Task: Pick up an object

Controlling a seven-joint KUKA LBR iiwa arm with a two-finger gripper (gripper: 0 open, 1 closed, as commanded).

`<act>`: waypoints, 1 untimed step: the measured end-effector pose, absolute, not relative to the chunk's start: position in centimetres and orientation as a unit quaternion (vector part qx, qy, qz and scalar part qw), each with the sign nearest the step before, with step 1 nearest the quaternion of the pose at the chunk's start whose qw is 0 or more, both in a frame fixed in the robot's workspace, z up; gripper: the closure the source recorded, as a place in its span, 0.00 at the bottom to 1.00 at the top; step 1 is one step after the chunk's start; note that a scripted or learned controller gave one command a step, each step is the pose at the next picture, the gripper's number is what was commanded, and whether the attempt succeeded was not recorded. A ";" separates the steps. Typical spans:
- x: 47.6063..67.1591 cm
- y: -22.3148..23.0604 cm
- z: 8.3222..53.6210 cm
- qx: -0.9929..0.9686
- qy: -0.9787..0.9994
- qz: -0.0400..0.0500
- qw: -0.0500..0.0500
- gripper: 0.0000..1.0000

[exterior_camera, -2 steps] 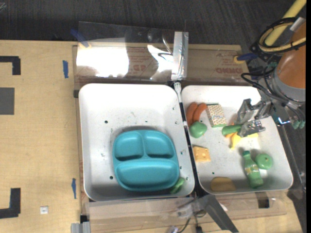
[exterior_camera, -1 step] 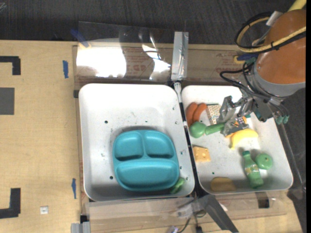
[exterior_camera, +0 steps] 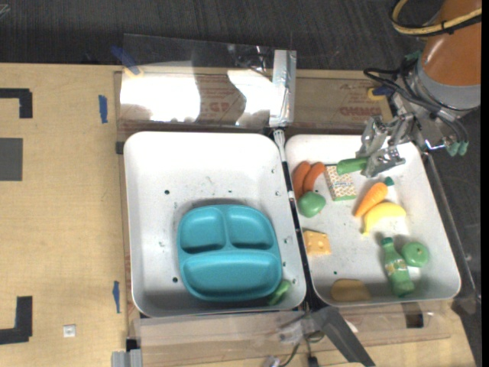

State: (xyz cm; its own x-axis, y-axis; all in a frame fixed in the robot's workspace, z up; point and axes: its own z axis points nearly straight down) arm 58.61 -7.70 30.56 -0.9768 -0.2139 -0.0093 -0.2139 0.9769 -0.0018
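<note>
My gripper (exterior_camera: pixel 380 157) hangs over the far part of the right bin (exterior_camera: pixel 439 205), reaching in from the upper right. A small green stick-shaped toy (exterior_camera: pixel 351 164) juts out to the left from between its fingers, so the gripper is shut on its right end. Just beneath the stick lies a speckled cracker box (exterior_camera: pixel 341 184). Other toy foods in this bin are two orange sausages (exterior_camera: pixel 308 176), a green pepper (exterior_camera: pixel 312 203), a cheese wedge (exterior_camera: pixel 317 243), an orange carrot (exterior_camera: pixel 372 197), a yellow banana (exterior_camera: pixel 384 215), a green bottle (exterior_camera: pixel 397 267), a green apple (exterior_camera: pixel 416 254) and a brown piece (exterior_camera: pixel 350 289).
The left bin (exterior_camera: pixel 153 174) holds a teal divided tray (exterior_camera: pixel 229 252) with a small green item (exterior_camera: pixel 280 288) at its near right corner. A clear plastic sheet (exterior_camera: pixel 199 90) and cardboard stand behind the bins. The divider between the bins (exterior_camera: pixel 290 205) runs close to the sausages.
</note>
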 end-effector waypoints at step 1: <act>64.2 -8.2 29.9 -0.145 0.989 0.000 0.004 1.00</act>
